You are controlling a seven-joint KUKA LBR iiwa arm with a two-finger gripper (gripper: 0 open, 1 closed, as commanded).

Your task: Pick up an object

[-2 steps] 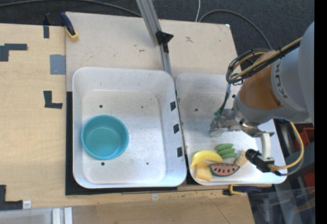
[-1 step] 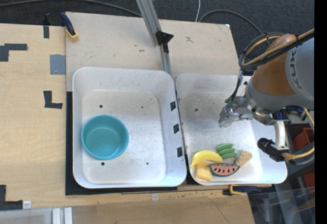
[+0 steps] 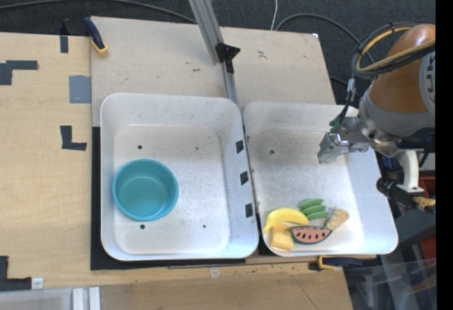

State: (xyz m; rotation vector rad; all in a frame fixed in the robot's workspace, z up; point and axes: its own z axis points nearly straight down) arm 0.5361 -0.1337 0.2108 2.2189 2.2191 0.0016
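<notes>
My gripper (image 3: 328, 151) hangs over the right bin (image 3: 283, 131), near its right side, below the grey wrist and orange band. Toy food lies in a cluster at the bin's front: a yellow banana (image 3: 283, 217), a watermelon slice (image 3: 311, 235), a green pea pod (image 3: 313, 207), a tan cracker-like piece (image 3: 338, 218) and a yellow-orange piece (image 3: 281, 240). The gripper sits well behind the cluster, apart from it. Nothing shows between its fingers.
A blue bowl (image 3: 145, 190) sits in the left bin (image 3: 170, 117) at its front left. A slanted metal pole (image 3: 205, 8) rises from the divide between the bins. Cables lie on the dark floor behind the bench.
</notes>
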